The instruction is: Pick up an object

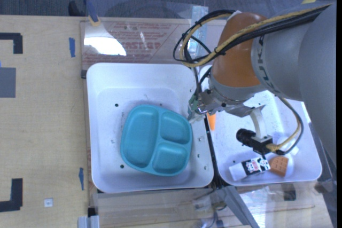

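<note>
A teal divided plate (156, 139) lies flat in the left bin (101, 93). My gripper (197, 108) hangs over the ridge between the two bins, just off the plate's upper right rim. A small orange piece (211, 122) shows right beneath it, in the right bin (307, 165); whether it is held cannot be told. Near the right bin's front edge lie a white and black packet (253, 167) and a tan block (279, 164). The arm's grey body and orange band cover much of the right bin.
A clear plastic sheet over a printed card (140, 42) lies behind the left bin. The wooden bench (43, 131) stretches to the left, marked with black and blue tape.
</note>
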Motion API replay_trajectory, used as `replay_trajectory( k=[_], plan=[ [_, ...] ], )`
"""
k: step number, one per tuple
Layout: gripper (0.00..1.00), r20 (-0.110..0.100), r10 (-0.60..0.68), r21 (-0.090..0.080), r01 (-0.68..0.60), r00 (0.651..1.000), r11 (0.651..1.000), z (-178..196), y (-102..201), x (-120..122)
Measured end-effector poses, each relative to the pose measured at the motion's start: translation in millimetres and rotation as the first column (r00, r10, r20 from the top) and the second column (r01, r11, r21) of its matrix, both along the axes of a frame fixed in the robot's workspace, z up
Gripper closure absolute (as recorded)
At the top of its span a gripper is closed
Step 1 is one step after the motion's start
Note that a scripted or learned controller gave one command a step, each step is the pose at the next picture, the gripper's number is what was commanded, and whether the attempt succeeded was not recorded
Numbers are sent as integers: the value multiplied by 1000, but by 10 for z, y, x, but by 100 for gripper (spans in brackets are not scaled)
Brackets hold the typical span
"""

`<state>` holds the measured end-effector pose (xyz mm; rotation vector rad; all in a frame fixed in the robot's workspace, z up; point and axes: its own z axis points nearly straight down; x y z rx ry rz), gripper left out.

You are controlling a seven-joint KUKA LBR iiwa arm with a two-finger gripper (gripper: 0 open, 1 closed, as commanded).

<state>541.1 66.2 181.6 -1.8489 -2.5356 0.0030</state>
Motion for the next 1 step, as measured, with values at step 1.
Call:
replay_trajectory(
  k=[1],
  plan=[
    [100,9,92,-2,-92,996,996,2117,-488,-299]
  ],
)
